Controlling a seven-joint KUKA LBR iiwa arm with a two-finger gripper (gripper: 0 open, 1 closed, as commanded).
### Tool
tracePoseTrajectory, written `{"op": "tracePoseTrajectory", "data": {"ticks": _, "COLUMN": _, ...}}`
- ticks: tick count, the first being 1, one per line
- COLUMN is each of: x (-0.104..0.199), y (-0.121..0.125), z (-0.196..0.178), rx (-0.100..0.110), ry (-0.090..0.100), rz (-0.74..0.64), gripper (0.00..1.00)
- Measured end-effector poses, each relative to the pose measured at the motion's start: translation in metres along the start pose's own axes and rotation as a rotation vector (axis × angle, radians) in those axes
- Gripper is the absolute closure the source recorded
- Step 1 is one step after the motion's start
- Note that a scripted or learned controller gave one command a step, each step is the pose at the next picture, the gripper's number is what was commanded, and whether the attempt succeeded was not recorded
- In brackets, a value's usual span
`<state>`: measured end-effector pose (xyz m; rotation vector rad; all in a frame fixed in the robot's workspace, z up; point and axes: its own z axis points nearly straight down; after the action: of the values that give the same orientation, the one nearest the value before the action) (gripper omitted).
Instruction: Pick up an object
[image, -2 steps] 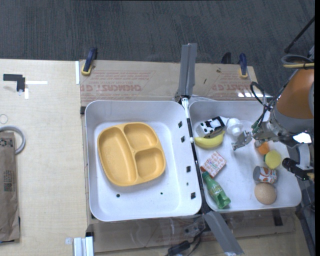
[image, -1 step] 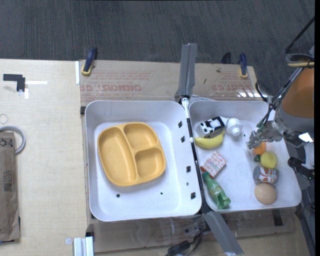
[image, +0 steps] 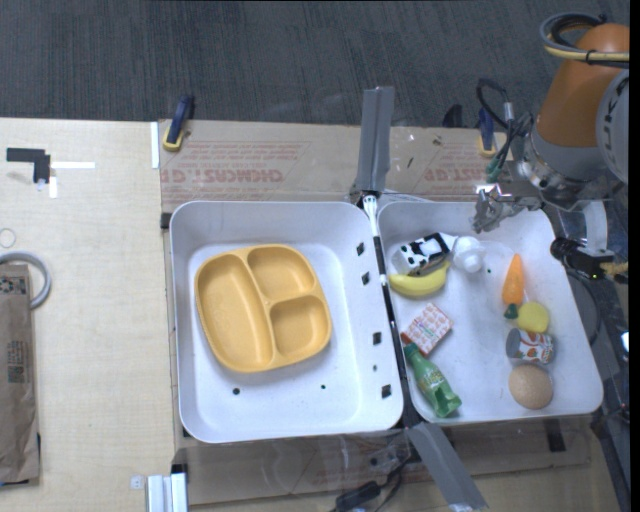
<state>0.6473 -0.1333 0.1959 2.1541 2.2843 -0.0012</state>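
Banana (image: 418, 283) lies left-below pincer (image: 488, 212), apart.

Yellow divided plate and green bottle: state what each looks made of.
Yellow divided plate: likely moulded plastic, matte, uniform colour with soft rounded compartment ridges. Green bottle: probably glossy plastic, showing a bright highlight along its side; too small to be sure.

My claw (image: 490, 212) hangs over the far edge of the right bin (image: 575, 400), touching no item. Right bin contents: banana (image: 418, 283) against a black-and-white toy (image: 421, 252), white ball (image: 468, 254) beside them, carrot (image: 513, 279), yellow lemon (image: 533, 317), small can (image: 529, 346), brown egg-shaped ball (image: 530, 387), patterned carton (image: 427, 327), green bottle (image: 433, 383). Left bin (image: 200, 400): one yellow divided plate (image: 262, 306). Both bins sit side by side on the surface (image: 80, 300).
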Motion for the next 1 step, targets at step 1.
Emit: {"op": "tracePoseTrajectory", "data": {"ticks": 1, "x": -0.0004, "y": -0.0003, "z": 0.0002, "rx": 0.001, "ry": 0.000, "rz": 0.000, "gripper": 0.00}}
